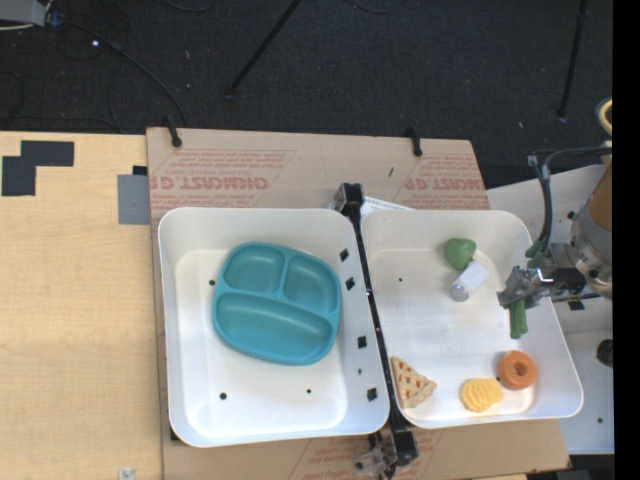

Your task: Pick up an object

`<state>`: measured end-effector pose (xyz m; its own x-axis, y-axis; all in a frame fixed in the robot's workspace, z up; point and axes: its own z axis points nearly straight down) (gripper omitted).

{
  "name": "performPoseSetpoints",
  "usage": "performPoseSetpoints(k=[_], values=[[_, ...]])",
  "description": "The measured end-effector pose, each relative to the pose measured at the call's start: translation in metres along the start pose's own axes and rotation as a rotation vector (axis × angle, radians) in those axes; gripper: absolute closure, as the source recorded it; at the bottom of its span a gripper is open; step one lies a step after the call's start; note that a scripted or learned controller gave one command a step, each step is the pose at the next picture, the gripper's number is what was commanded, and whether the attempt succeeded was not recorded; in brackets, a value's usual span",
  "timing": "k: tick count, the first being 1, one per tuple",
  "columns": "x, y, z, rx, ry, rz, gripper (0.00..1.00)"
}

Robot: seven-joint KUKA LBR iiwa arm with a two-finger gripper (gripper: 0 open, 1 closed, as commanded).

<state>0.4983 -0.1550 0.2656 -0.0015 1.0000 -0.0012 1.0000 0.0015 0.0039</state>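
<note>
My gripper (pixel 519 303) hangs over the right side of the right bin (pixel 440 413). It is shut on a short green stick (pixel 518 321), which points down from between the fingers toward the bin floor. Loose in the same bin lie a green lump (pixel 460 251), a small white and grey cylinder (pixel 468 281), an orange ring (pixel 517 369), a yellow ridged piece (pixel 482 395) and a waffle-patterned wedge (pixel 410 381). The orange ring sits just below the stick's lower end.
The left bin (pixel 190 388) holds a teal divided plate (pixel 277 302). A black divider (pixel 365 308) runs between the two bins. Cardboard (pixel 300 173) lies under both, and a wooden benchtop (pixel 70 318) extends to the left. Cables and the arm's body crowd the right edge.
</note>
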Motion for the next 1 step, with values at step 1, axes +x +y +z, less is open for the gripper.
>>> performPoseSetpoints(k=[1], values=[[0.0425,0.0055,0.0080,0.007,0.003,-0.002,1.00]])
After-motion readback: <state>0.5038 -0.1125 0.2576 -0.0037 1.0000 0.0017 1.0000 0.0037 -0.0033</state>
